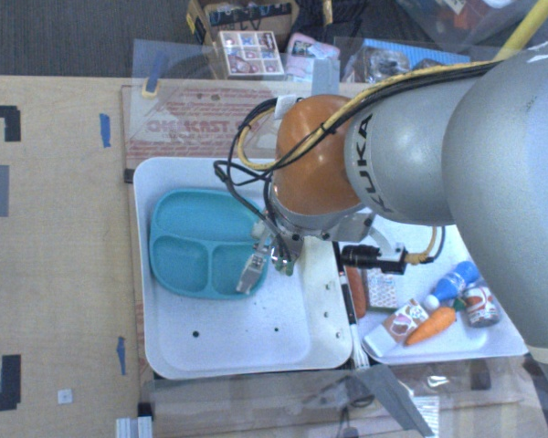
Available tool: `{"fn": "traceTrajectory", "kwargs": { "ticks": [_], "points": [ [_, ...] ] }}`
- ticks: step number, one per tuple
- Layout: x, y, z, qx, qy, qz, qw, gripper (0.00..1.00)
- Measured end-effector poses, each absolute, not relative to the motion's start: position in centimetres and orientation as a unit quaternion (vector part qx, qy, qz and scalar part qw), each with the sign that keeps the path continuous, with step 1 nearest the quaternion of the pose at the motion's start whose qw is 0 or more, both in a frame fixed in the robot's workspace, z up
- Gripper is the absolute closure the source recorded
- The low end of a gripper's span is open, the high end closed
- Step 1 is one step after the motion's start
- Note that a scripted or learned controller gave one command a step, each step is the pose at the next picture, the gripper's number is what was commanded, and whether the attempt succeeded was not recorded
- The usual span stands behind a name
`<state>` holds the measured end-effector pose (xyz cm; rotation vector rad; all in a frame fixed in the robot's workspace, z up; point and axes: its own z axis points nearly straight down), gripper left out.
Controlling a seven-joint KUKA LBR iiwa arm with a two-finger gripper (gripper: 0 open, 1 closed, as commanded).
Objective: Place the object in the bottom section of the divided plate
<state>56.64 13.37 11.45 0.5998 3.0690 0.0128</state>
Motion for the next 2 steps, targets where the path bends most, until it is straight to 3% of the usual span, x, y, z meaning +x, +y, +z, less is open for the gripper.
{"fn": "traceTrajectory", "kwargs": {
  "ticks": [1,2],
  "points": [
    [56.6,13.2,12.3,0.193,0.981,0.003,0.006,1.0],
    [56.7,13.2,13.4,0.194,0.981,0.0043,0.009,1.0]
  ]
}}
